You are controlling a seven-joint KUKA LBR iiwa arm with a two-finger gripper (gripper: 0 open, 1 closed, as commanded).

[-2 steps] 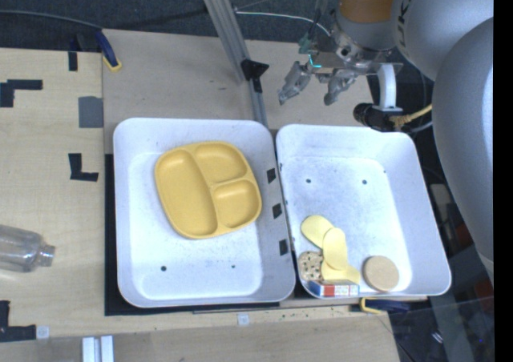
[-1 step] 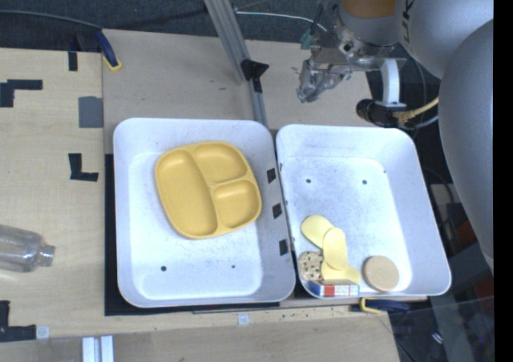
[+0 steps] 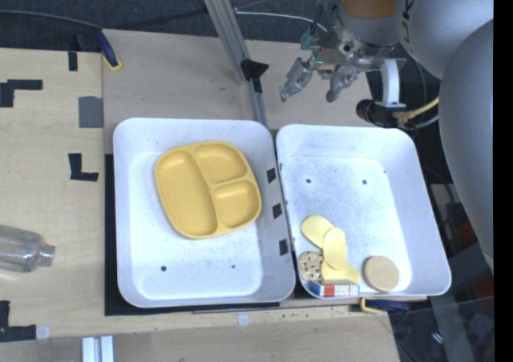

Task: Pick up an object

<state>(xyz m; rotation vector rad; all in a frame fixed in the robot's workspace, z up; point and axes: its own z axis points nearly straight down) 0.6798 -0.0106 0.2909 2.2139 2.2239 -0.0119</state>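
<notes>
My gripper (image 3: 314, 90) hangs above the bench just beyond the far edge of the right bin (image 3: 401, 192). Its two fingers are spread apart and nothing sits between them. In the right bin's near corner lie a yellow banana-like piece (image 3: 327, 242), a round tan disc (image 3: 381, 272), a speckled cookie (image 3: 309, 264) and a flat red, white and blue packet (image 3: 333, 290). A yellow divided plate (image 3: 208, 188) rests in the left bin (image 3: 136, 192).
A slanted metal pole (image 3: 228, 24) crosses the bench behind the bins, close to the gripper's left. A clear plastic bottle (image 3: 20, 248) lies at the far left. Black tape marks dot the bench top.
</notes>
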